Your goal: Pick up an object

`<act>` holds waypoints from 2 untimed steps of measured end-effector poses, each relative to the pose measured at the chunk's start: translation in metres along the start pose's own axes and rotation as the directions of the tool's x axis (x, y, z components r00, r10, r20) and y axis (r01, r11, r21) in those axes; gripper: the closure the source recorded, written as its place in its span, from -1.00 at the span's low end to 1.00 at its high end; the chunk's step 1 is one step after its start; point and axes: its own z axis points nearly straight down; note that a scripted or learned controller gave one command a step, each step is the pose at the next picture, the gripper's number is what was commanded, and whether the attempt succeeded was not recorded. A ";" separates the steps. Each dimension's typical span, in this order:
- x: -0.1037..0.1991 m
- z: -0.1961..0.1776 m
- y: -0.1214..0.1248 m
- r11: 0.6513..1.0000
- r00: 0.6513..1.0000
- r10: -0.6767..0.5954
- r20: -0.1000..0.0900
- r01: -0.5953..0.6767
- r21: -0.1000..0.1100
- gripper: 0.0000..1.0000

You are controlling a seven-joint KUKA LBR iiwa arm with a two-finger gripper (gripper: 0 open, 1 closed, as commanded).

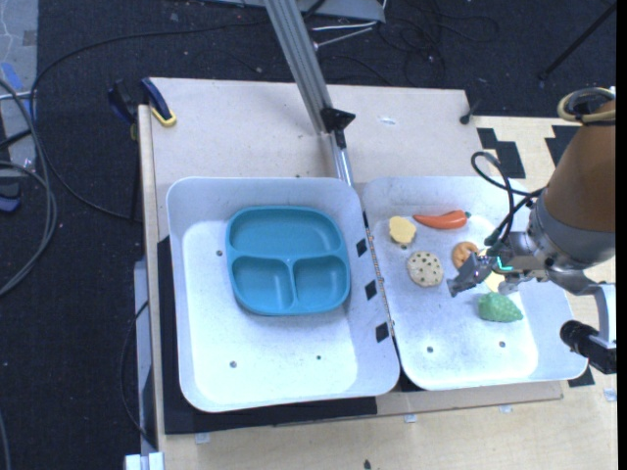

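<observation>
The right bin holds a red chili pepper, a yellow piece, a speckled cookie, a small orange item and a green leafy piece. My gripper reaches in from the right, low over the bin, between the cookie and the green piece and just below the orange item. Its dark fingers point left toward the cookie. I cannot make out anything held between them.
The left bin holds a blue divided tray. A metal pole slants down to the seam between the bins. The arm's body hangs over the right bin's far right side.
</observation>
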 end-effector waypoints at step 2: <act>-0.002 0.063 0.004 1.000 1.000 0.002 0.000 -0.002 0.004 -1.00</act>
